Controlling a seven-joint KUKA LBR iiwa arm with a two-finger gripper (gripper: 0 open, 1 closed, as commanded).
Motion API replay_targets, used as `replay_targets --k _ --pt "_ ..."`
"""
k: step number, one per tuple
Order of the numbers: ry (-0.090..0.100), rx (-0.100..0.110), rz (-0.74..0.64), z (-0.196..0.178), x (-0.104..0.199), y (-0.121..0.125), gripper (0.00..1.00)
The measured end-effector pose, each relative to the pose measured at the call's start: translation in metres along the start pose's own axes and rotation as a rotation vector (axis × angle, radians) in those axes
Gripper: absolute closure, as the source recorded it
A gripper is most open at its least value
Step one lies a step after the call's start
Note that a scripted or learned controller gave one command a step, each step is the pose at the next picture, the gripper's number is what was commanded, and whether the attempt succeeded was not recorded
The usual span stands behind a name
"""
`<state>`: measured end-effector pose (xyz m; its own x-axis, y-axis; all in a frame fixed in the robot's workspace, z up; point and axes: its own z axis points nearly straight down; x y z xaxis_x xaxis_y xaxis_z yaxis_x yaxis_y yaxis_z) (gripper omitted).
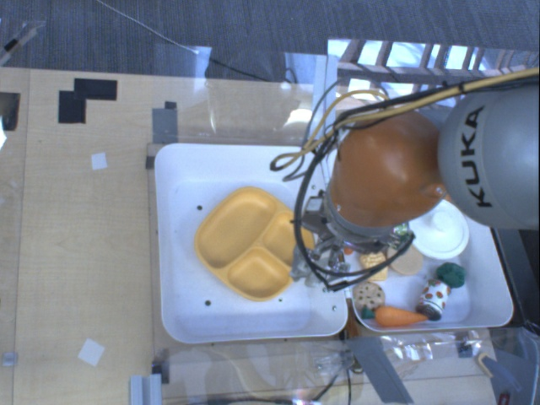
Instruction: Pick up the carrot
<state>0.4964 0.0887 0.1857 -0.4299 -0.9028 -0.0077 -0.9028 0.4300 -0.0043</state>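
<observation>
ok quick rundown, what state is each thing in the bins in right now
carrot: lying flat in the right bin, not gripped
yellow divided plate: right way up in the left bin, nothing in its compartments
cookie: lying flat beside the carrot
white dish: partly hidden by the arm

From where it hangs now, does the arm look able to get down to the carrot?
Probably yes. The carrot lies uncovered at the right bin's near edge, just beyond the arm's wrist. A cookie and small bottle crowd it closely, though.
</observation>
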Motion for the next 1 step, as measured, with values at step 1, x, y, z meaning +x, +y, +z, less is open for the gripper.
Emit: replay_targets --k 1 --pt "-0.001 0.012 0.031 -0.1209 0.0571 -0.0438 1.0"
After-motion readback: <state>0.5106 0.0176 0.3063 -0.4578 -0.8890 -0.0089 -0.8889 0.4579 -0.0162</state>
